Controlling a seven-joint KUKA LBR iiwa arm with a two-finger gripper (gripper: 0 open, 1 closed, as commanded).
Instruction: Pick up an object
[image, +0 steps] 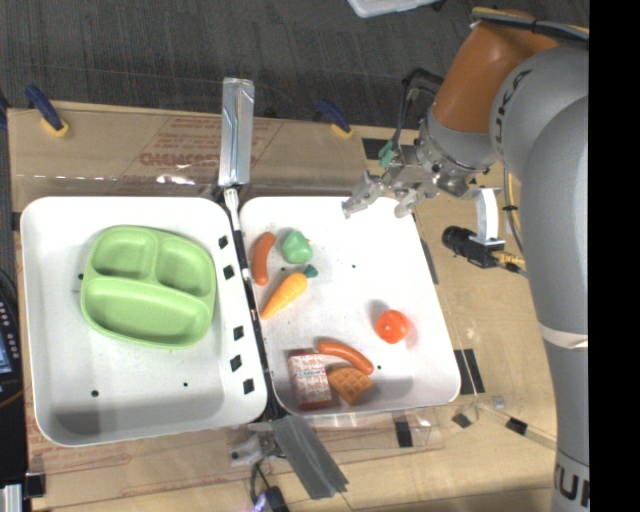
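Nearest the camera, along the bottom edge of the right bin, a small red-and-white packet lies beside a tan waffle-like piece, with an orange-red sausage resting just above them, touching or nearly touching the waffle piece. A little farther up and toward the right, a red-orange tomato-like ball sits alone on the white floor, well apart from the rest. Near the divider between the bins, an orange carrot lies at a slant, its green tip pointing up and right, and just beyond it a second orange sausage stands roughly parallel to the divider, next to a green vegetable-shaped toy. In the left bin, a light green sectioned plate rests near the middle. At the far edge of the right bin, the gripper hangs over the rim, above the bin's top right corner, with its fingers spread apart and nothing between them; all the toys lie well away from it. Behind it rises the grey arm with its orange band.
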